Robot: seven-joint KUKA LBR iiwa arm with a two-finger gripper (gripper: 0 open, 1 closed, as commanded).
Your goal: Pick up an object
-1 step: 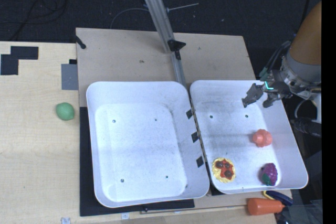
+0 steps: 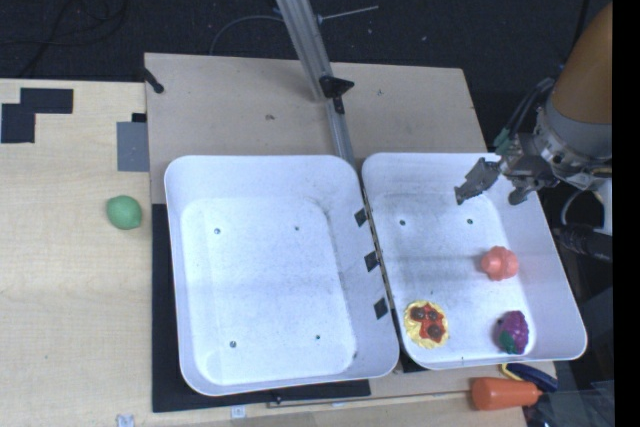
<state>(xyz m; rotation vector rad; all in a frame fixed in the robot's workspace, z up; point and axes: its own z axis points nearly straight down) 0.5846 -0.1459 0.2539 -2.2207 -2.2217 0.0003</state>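
Overhead, slanted view of the worktop [image 2: 250,105], with two shallow white bins sitting side by side.

Arm: reaching in from the right edge, its grey wrist and orange band [image 2: 590,65] showing above the right bin's upper right corner.

Claw [image 2: 497,183]: hanging over the upper right part of the right bin [image 2: 420,215], its two dark fingers standing spread apart, one pointing toward the bin's middle and the other lying near the right rim; nothing is sitting between them.

Pink object [image 2: 498,262]: lying in the right bin near its right wall, below the claw and apart from it.

Purple object [image 2: 512,330]: resting in the right bin's lower right corner, a bit of green showing at its base.

Yellow and red object [image 2: 427,323]: lying flat near the right bin's lower edge, left of the purple object.

Left bin [image 2: 260,265]: sitting just beside the right bin, the two rims meeting along the middle, where small black clips are showing.

Green ball [image 2: 124,212]: lying on the pale wood surface left of the left bin, well apart from the claw.

Orange object [image 2: 503,392]: lying outside the bins, just below the right bin's lower rim.

Metal rail [image 2: 305,25]: running at a slant from the top of the view down toward the gap between the bins.
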